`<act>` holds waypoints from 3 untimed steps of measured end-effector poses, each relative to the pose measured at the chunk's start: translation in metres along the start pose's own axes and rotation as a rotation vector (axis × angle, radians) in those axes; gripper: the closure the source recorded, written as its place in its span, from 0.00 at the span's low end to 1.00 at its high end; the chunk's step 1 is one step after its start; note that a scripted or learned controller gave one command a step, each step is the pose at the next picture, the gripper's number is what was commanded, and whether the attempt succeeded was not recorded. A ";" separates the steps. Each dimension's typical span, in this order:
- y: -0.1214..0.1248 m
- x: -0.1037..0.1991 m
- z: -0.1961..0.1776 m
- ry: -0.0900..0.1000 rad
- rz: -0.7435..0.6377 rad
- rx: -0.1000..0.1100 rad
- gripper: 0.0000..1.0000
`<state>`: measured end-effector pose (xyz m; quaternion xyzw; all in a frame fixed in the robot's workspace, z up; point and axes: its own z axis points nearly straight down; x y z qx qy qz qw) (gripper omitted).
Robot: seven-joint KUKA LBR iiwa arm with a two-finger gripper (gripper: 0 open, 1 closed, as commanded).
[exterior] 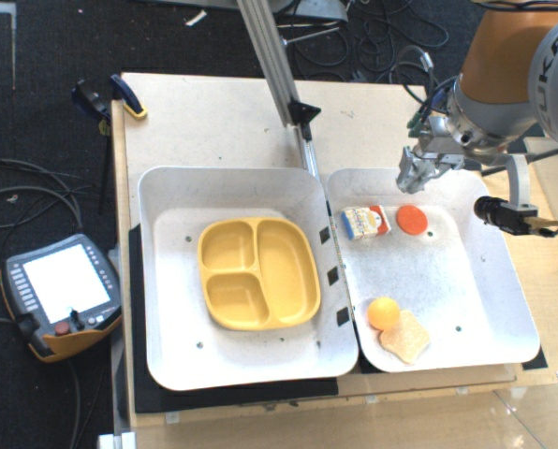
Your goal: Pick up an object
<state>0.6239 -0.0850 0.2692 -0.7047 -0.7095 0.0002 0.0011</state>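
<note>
The arm (518,54) enters from the upper right of the frame. Its gripper (412,178) hangs over the upper edge of the right bin (504,297). Nothing is seen between the fingers; whether they are spread or closed cannot be told at this angle.

Contents of the right bin:
- A small carton (364,221) with a blue-and-white face and a red end lies in the upper left part of the bin.
- A flat orange-red disc (411,219) lies just beside the carton, on its right, below the gripper in the frame and apart from it.
- An orange ball (383,312) lies in the lower part of the bin.
- A pale, bread-like piece (406,338) lies touching the ball, at its lower right.

The left bin (167,251) holds a yellow tray (257,272) with three compartments, set near the bin's centre.

A hand-held control unit (62,293) with a screen lies on the dark floor at the left of the frame. A metal post (270,54) slants from the top centre down to the junction of the two bins.
</note>
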 end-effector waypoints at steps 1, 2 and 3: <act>-0.017 0.050 -0.002 0.000 0.000 0.000 1.00; -0.027 0.098 0.017 0.000 0.000 0.001 1.00; -0.041 0.144 0.031 0.000 0.000 0.001 1.00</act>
